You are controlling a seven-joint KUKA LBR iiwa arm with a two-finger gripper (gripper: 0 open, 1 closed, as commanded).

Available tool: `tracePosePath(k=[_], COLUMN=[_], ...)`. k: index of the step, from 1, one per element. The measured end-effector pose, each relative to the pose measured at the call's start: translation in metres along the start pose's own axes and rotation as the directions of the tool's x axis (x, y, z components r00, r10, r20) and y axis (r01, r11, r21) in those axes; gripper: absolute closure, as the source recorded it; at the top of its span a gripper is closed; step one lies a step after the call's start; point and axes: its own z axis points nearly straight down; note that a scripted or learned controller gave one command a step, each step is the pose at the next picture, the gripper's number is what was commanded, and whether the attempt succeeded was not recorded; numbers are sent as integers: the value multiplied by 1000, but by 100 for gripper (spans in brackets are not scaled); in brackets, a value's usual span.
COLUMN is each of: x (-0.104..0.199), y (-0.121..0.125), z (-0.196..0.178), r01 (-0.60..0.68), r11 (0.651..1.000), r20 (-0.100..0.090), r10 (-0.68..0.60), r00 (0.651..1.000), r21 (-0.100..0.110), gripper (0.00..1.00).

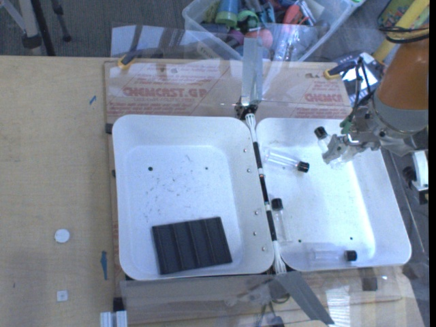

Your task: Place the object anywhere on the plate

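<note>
A dark grey ribbed plate (191,244) lies flat in the front part of the left bin (136,148). In the right bin (381,203) a clear vial with a black cap (287,161) lies near the back left. A second clear vial (332,255) rests at the front edge. A third vial (277,218) lies along the divider between the bins. My gripper (335,150) hangs over the back right part of the right bin, to the right of the first vial and apart from it. Nothing is visibly held in it.
A clear tub of colourful toys (272,9) stands behind the bins. A transparent sheet with red lettering (170,87) lies under the bins' back edge. Wooden bench (48,182) spreads to the left, with a small white disc (62,236) on it.
</note>
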Motion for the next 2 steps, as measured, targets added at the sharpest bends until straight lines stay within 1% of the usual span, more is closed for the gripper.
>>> tracePosePath(k=[1,2], x=[40,118], y=[28,79], z=[-7,-42], r01=[2,501], r11=[1000,866], r20=[1,3], r10=[-2,-501], r00=[1000,866], r21=[0,-3], gripper=[100,100])
